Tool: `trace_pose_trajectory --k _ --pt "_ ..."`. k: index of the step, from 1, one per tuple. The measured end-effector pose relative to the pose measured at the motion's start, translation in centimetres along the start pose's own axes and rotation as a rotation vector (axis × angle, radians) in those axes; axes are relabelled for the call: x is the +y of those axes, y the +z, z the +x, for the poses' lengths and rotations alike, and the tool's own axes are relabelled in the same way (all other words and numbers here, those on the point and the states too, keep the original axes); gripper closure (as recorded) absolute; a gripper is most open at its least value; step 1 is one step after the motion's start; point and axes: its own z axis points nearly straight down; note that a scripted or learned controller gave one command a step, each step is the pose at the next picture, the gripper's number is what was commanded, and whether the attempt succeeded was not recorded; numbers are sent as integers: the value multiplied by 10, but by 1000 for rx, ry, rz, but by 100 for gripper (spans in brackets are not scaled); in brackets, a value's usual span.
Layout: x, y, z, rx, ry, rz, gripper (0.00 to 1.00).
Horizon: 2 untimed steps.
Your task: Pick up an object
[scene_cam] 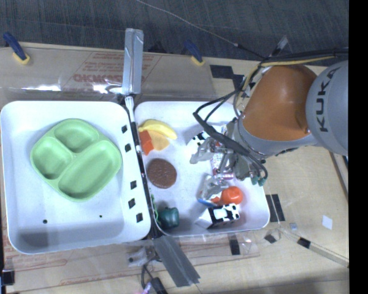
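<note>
Arm (282,106): grey with an orange band, reaching in from the right, bent over the right bin.
Pincer (216,179): low over the right half of the right bin, pointing down at the clutter there; cannot tell whether open or closed, nothing seen gripped.
Right bin (178,112): shallow, white, holding all the small things.
Orange ball (231,195): just beside the pincer tip, toward the near-right corner of the right bin; touching or nearly touching the black-and-white toy.
Black-and-white toy (224,214): cow-patterned, at the near edge of the right bin, just below the orange ball.
Second black-and-white piece (199,138): farther back in the same bin, partly hidden by cables.
Yellow banana (158,129): far-left part of the right bin, close to the divider.
Orange block (146,142): touching the banana on its left side.
Brown disc (162,173): flat, mid-left in the right bin, well apart from the pincer.
Dark green object (168,216): near-left corner of the right bin.
Left bin (18,182): white, carrying one item.
Green plate (76,158): three compartments, centred in the left bin.
Surface (294,188): tan board under both bins, blue clamps at its far edge.
</note>
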Motion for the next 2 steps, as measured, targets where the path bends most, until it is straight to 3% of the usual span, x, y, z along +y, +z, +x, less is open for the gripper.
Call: trace_pose_trajectory --k 1,2 --pt "-23 29 -103 1 55 -1 0" --pt "-60 112 -116 -3 65 0 0"
